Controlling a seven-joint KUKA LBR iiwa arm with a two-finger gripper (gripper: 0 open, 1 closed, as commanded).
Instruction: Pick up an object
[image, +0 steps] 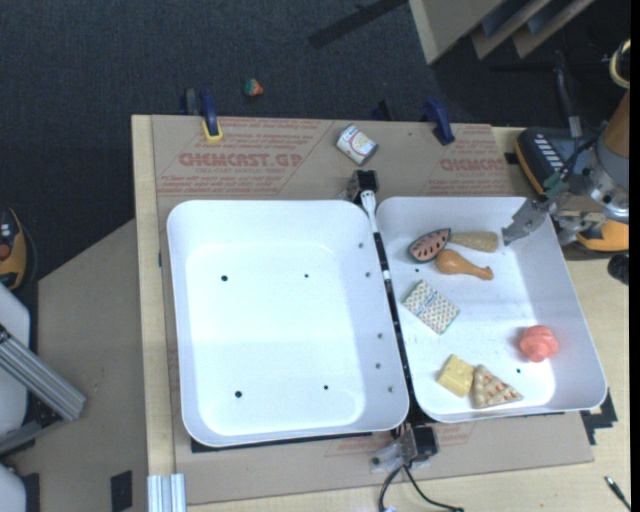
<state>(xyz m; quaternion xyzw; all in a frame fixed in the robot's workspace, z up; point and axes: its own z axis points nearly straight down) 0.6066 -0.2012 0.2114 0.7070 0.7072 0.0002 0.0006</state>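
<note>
Camera view puts your gripper (520, 228) over the right bin's (570, 300) far edge, its opening unclear, nothing visibly held; steer down squarely onto the nearby tan piece (476, 241).

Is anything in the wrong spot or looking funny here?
Yes. A small white and yellow packet lies on the brown bench board beyond the two bins, apart from the other items in the right white bin. A tiny orange and green thing sits on the dark floor.
</note>
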